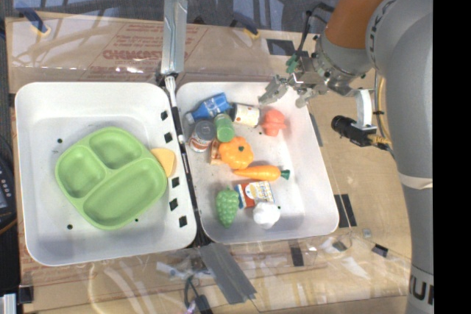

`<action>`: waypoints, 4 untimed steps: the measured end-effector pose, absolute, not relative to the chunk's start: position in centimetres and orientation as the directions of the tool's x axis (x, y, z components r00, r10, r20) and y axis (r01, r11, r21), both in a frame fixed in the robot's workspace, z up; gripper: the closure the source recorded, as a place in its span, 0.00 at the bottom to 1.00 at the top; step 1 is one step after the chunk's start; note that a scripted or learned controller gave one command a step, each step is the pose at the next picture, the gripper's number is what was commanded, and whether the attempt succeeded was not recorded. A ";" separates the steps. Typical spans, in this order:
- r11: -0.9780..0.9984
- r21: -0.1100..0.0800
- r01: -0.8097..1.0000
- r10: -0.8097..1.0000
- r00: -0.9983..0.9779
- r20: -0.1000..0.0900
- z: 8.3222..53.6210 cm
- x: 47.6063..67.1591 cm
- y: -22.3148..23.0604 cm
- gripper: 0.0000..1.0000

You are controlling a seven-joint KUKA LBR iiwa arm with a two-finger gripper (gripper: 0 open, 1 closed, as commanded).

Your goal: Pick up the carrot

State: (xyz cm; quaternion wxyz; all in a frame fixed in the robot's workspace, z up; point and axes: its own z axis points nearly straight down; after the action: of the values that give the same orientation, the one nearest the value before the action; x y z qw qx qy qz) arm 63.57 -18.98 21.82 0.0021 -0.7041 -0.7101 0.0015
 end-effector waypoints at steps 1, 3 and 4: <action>0.252 -0.005 0.968 0.968 -0.252 0.003 9.5 58.7 -18.2 0.00; -0.483 -0.002 0.876 0.876 0.483 0.000 18.4 55.3 -18.2 0.00; 0.066 -0.005 0.998 0.998 -0.066 0.002 16.0 51.9 -18.3 0.00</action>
State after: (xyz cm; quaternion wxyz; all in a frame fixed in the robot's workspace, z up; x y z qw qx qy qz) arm 51.93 -18.29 16.05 0.0026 -0.6832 -0.7302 0.0010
